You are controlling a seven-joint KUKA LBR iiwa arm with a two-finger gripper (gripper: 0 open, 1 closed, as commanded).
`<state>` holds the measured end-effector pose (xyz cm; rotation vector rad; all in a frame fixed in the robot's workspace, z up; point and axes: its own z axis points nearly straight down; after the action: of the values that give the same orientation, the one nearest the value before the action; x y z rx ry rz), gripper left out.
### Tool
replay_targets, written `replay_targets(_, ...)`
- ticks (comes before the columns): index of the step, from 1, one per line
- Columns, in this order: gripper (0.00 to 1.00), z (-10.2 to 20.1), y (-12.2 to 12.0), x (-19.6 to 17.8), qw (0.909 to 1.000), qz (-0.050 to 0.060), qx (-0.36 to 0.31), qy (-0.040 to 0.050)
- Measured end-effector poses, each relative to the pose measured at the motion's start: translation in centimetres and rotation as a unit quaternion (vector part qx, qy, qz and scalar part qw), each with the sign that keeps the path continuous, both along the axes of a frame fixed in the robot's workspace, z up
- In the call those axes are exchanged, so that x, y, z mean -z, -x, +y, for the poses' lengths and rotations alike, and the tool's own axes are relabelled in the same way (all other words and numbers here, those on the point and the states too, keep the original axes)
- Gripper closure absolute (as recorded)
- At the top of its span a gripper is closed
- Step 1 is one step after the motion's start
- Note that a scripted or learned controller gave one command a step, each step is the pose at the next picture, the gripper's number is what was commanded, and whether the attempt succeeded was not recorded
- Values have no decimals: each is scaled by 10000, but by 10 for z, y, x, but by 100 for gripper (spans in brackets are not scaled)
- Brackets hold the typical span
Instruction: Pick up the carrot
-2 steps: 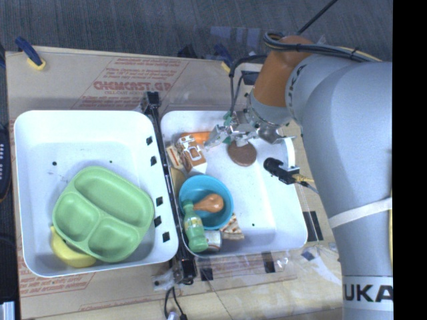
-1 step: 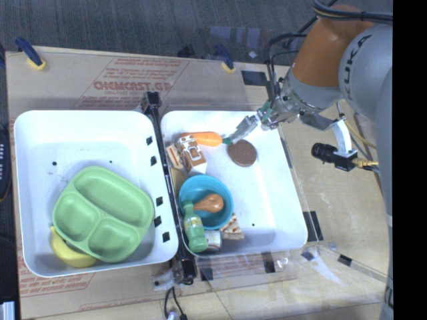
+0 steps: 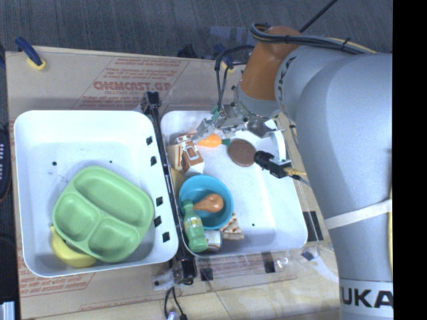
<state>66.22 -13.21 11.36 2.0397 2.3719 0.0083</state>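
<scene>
In the camera view the small orange carrot (image 3: 211, 140) lies at twelve o'clock in the right white plastic bin (image 3: 280, 209), touching the metal two-finger gripper (image 3: 219, 123). How far that gripper is spread, I cannot tell. It could slip off the carrot or snag the brown-and-white carton (image 3: 189, 156) crowded at its seven o'clock.

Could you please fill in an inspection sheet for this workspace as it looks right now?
Surface: two white bins, left bin and right bin, on cardboard.
Job's things: carrot in right bin's far end.
Clutter: green tray over a yellow item; blue bowl holding a drumstick; green bottle; brown disc.
Grippers: gripper just above the carrot.
Cables: black cables along the arm.
Surroundings: blue clamp.
</scene>
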Motion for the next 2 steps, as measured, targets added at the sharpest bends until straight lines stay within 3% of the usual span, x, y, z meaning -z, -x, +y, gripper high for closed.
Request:
replay_targets(1, 100, 1, 1, -8, 10000, 46, -38, 2)
replay_targets(2, 100, 18, 54, 9, 9939, -98, -1093, 78)
